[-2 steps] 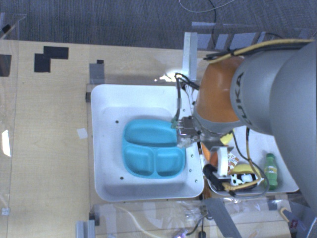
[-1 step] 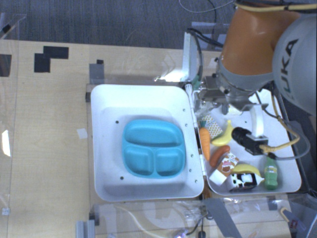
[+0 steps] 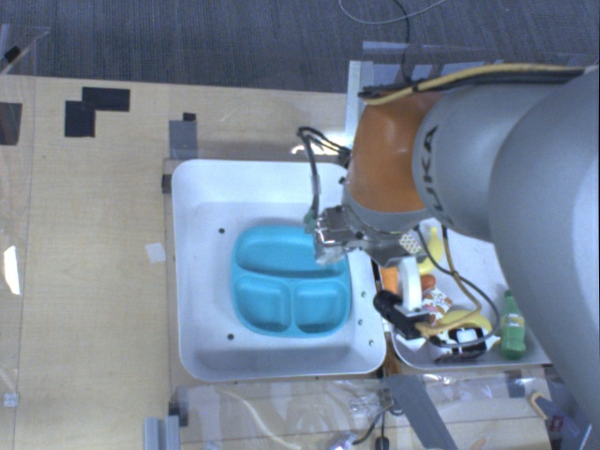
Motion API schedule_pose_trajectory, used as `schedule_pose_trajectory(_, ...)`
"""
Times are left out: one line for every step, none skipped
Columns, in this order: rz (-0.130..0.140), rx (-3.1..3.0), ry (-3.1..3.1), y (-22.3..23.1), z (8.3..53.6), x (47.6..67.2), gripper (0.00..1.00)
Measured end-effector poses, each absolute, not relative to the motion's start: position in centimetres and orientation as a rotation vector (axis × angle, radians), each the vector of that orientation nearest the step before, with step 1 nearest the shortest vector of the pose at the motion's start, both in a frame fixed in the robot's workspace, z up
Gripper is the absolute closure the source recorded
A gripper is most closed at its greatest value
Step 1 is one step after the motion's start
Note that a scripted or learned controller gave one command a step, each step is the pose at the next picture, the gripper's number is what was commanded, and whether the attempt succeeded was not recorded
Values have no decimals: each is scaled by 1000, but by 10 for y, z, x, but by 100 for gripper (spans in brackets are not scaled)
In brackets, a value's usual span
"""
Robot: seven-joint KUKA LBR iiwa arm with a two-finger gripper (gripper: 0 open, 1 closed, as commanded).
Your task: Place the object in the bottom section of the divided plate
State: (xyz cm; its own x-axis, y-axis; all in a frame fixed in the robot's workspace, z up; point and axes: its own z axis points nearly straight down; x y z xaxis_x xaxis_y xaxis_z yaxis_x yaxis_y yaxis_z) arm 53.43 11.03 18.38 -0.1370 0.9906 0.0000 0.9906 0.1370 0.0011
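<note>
Tool over blue divided plate, its single section uppermost.

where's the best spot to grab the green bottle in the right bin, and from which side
Probably the green bottle is best taken around its body from straight above. It sits against the right bin's far right edge, slightly apart from the cluttered items on its left. The arm partly covers it, so its full shape is unclear.
</note>
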Motion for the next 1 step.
schedule_pose_trajectory(3, 2064, 2367, 110, 184, 535, 0)
